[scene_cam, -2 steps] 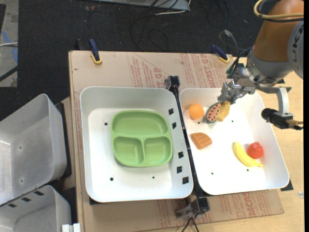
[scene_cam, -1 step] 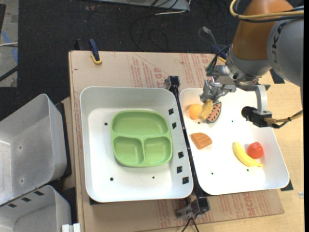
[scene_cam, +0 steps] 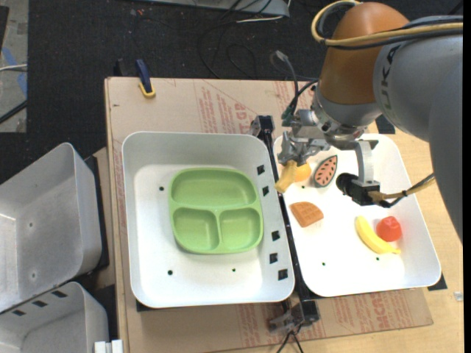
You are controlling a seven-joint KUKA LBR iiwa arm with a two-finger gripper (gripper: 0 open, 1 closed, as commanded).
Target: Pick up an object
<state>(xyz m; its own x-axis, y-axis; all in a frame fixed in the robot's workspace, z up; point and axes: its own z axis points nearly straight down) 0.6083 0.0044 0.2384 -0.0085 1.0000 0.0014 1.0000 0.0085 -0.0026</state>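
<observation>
Gripper [scene_cam: 296, 155] is down at the right white bin's [scene_cam: 412, 271] 10 o'clock corner, over a small yellow wedge-shaped piece [scene_cam: 292, 175]. Can't tell its state, so no pick yet, I'd say.

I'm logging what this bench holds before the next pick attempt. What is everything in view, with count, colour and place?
Bins: two, white, side by side on the bench.
Divided tray: one, light green, three compartments, in the left bin.
Yellow piece: one, yellow, near the right bin's left wall, right under the gripper.
Watermelon slice: one, red with a dark rind, right bin, upper middle.
Orange-brown piece: one, right bin, below the yellow piece.
Banana: one, yellow, right bin, lower right.
Red object: one, red, touching the banana.
Clamp: one, blue and yellow, bench's far left corner.
Arm: one, grey with orange band, from the right.
Gripper: one, over the yellow piece.
</observation>
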